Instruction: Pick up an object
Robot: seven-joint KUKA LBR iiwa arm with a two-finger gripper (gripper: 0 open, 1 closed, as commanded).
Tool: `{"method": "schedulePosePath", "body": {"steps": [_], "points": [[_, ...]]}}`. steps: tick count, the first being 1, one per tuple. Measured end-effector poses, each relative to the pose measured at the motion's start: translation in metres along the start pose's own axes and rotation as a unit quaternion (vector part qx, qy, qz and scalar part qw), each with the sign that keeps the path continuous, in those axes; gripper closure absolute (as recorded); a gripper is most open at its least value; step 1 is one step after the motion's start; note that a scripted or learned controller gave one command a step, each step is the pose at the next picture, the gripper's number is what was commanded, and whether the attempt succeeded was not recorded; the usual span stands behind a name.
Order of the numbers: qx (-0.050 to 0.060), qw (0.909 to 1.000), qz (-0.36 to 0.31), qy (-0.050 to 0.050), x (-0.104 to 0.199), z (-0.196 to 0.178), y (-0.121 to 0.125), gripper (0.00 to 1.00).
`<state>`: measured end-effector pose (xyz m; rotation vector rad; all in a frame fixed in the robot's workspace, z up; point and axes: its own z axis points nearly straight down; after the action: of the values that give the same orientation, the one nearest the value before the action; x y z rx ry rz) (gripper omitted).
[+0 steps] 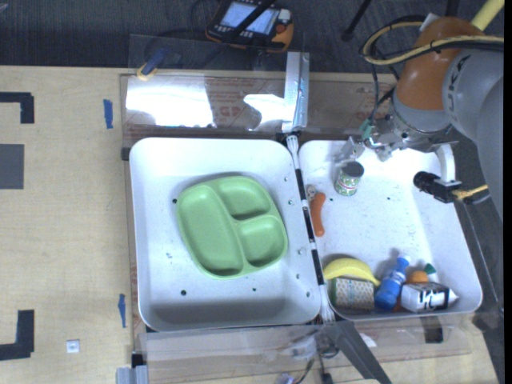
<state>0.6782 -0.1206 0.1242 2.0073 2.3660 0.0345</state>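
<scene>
The gripper (352, 152) hung just above the can (348, 178), seemingly lined up to grasp it; whether its fingers were apart was unclear. Other items lay well below, crowded together.

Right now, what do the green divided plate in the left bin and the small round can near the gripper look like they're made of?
The green three-compartment plate looks like moulded plastic: one even colour, rounded edges, soft matte sheen. The small round can under the gripper seems metal, with a silvery reflective top and a printed label around its side, though it is too small to be sure.
</scene>
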Motion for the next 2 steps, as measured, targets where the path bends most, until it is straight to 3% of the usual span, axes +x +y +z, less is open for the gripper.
{"method": "schedulePosePath", "body": {"steps": [1,2], "points": [[0.020,0.9970,0.075,0.006,-0.034,0.029,-0.017,0.00],[0.019,0.9971,0.074,0.005,-0.033,0.019,-0.015,1.00]]}}
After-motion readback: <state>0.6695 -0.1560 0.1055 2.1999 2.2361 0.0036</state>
